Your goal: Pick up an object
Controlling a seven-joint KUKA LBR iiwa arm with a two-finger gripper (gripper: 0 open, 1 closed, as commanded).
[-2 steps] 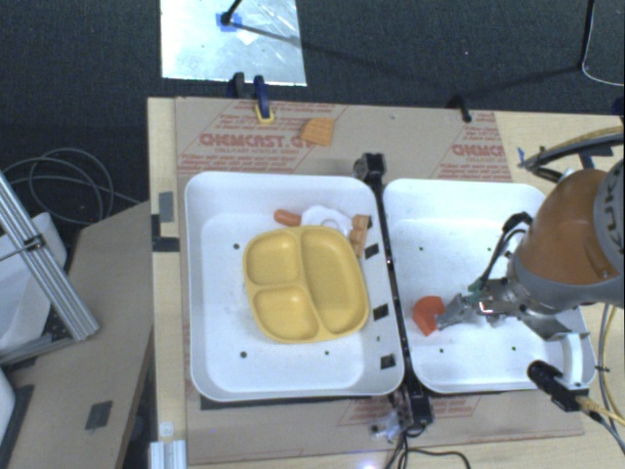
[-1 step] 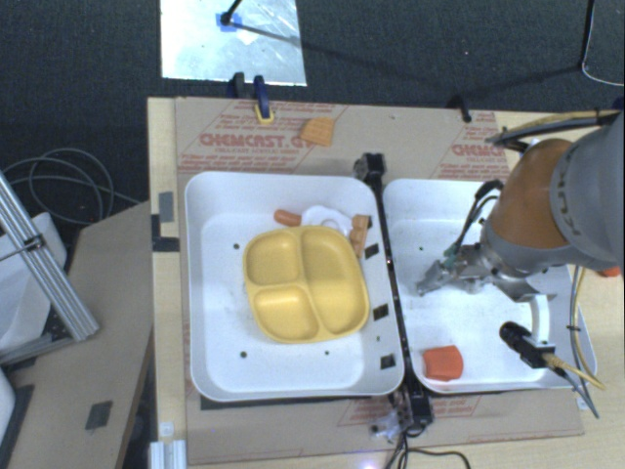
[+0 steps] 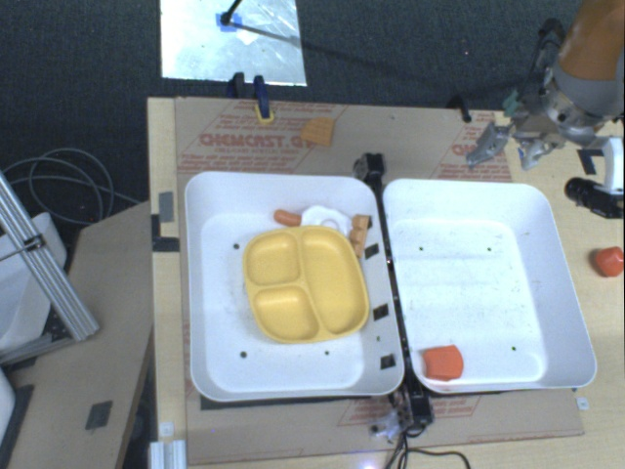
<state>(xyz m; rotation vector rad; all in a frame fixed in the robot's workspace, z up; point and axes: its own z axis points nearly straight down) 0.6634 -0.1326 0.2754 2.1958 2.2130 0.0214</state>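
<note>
Arm sits at far right, two-finger gripper (image 3: 510, 150) hanging above the bench just beyond the far edge of the right shallow white plastic bin (image 3: 564, 291); fingers spread apart, nothing between them. Right bin floor is mostly bare: only a small orange block (image 3: 444, 362) tucked in the near-left corner, close to the near wall and the divider side. Lots of open floor across the middle and far half there. Left shallow white plastic bin (image 3: 207, 291) is crowded: a yellow three-compartment plastic tray (image 3: 305, 284) covers most of the centre, tilted slightly, leaving thin strips of floor along the left and near walls. Wedged between the tray's far edge and the bin's far wall: a small orange sausage-shaped piece (image 3: 287, 218), a white round cup-like item (image 3: 325, 220) just right of it, and a tan cork-like piece (image 3: 360, 233) near the right wall. Tight clearances around all three. Outside the bins: a small red-orange object (image 3: 608, 261) on the bench right of the right bin, a tan square block (image 3: 317, 131) on the cardboard beyond the left bin.
</note>
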